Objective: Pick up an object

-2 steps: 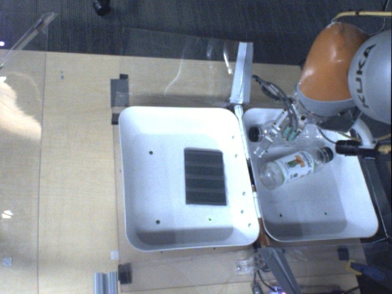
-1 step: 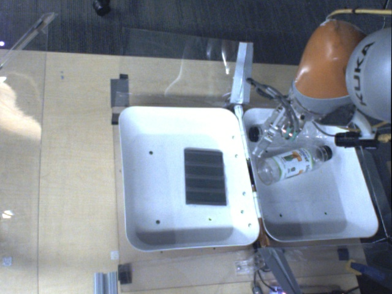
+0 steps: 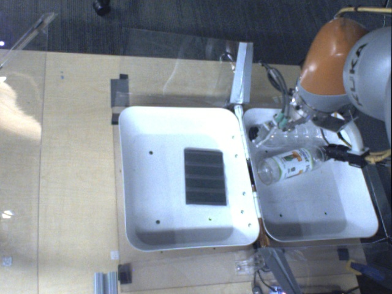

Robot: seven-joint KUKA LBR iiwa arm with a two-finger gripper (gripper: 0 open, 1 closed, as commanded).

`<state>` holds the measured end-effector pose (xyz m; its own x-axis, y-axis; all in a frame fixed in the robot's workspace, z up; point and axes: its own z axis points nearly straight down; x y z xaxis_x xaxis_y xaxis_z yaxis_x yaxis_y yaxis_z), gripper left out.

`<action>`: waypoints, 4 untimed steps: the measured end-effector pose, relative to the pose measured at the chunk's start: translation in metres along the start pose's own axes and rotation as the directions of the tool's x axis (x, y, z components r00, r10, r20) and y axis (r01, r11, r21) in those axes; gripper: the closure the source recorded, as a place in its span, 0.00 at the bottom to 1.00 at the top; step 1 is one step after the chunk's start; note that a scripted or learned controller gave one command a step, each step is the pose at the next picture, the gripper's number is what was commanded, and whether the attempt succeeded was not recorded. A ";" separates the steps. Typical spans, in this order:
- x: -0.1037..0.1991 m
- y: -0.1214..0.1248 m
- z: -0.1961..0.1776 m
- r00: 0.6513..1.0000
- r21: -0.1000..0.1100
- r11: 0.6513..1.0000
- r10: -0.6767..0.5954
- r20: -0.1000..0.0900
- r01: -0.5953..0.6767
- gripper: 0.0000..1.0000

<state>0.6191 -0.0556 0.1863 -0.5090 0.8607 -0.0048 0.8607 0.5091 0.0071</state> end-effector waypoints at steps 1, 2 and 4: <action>-0.019 -0.050 0.095 1.000 0.003 1.000 0.023 -0.002 -0.023 0.00; -0.019 -0.047 0.083 1.000 -0.004 1.000 0.021 0.001 -0.021 1.00; -0.001 0.026 0.000 0.994 0.000 0.994 0.110 0.000 -0.110 0.00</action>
